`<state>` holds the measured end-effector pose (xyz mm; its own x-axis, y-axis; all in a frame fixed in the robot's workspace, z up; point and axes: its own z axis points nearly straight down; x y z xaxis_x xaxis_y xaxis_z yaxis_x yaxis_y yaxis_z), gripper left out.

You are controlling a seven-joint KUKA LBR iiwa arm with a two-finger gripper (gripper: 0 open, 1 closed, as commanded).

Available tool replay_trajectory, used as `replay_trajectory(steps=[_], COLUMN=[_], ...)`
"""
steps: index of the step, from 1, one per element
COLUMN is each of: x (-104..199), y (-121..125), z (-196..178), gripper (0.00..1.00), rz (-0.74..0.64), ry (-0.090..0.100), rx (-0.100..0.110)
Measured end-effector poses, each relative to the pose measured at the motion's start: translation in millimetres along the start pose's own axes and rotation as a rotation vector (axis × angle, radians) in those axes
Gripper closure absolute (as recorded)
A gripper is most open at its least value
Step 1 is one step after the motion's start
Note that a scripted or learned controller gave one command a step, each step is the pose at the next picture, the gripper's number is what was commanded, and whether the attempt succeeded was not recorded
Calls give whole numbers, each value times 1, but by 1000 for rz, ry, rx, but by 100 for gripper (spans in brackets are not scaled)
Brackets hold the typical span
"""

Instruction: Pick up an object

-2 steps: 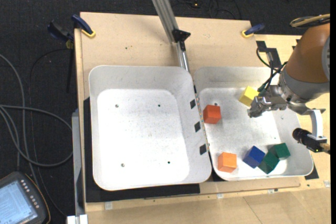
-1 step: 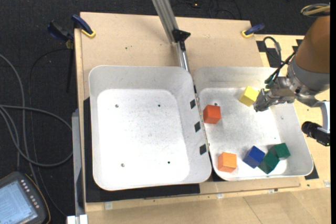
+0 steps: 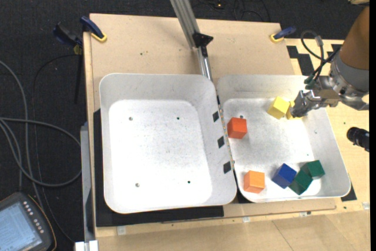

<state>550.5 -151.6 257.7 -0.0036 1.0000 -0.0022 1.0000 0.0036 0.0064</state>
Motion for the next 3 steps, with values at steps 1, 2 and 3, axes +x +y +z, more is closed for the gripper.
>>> replay_trajectory(steps=[1,2,3], x=[60,119,166], y=[2,15,17], z=[11,18,28], gripper=[100,100,100], rz=[-5,-5,-4], ry=[4,4,3], rx=[7,6,8])
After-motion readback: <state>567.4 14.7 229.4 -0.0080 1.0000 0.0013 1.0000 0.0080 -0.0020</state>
